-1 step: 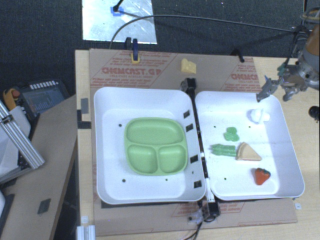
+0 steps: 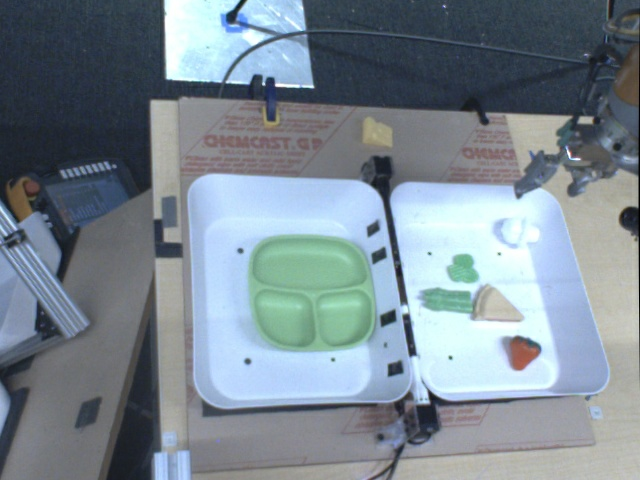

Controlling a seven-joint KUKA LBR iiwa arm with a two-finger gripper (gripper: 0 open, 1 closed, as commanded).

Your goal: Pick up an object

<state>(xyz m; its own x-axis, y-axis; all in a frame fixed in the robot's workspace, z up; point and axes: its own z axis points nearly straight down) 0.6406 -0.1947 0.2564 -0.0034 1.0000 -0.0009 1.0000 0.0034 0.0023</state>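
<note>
Objects for picking are scattered in the right bin (image 2: 575,298): a white piece (image 2: 514,232) far, green pieces (image 2: 455,286) and a wedge (image 2: 494,305) mid-bin, a strawberry (image 2: 523,352) near. A green tray (image 2: 310,291) is set in the left bin (image 2: 215,268). The gripper (image 2: 555,174) is held above the right bin's far edge, fingers spread apart and nothing between them, likely poised for a descent.

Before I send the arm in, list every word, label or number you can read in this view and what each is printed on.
"CHEMCAST GP": red print on the brown paper-covered board under the bins, at its far left.
The same red print repeats at the board's far right and along its near edge, too skewed and small to read.
Grey keypad device on the side table: its markings are too blurred to read.
</note>
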